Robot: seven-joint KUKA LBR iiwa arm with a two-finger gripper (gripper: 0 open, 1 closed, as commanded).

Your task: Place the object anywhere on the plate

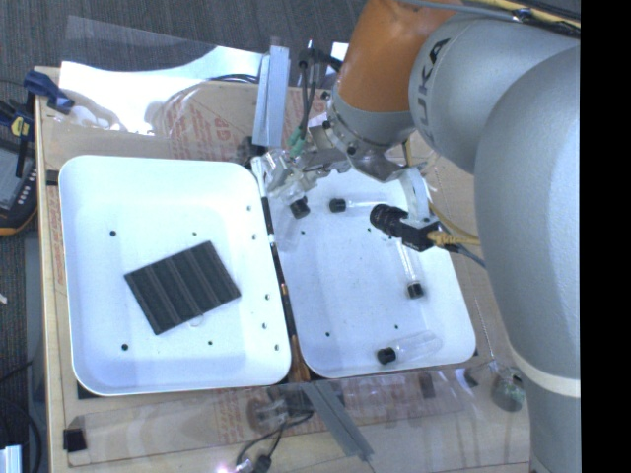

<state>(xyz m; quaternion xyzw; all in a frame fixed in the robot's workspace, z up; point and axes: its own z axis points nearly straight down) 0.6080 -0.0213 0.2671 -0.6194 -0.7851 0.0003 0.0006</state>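
A dark ribbed rectangular plate (182,286) lies flat and slightly turned in the left white bin (89,180). Several small clear vials with black caps lie in the right bin (449,348): one near the front edge (404,349), one at the right (411,276), and two black caps near the back (338,205) (299,207). My gripper (289,173) is low over the back left corner of the right bin, just above the nearest cap and close to the wall between the bins. The wrist hides what is under it.
The grey arm with its orange band (394,37) covers the back right of the right bin. A black connector (392,221) and cable hang from the wrist over that bin. Cardboard, clear plastic wrap (148,101) and a metal bar (269,92) lie behind the bins.
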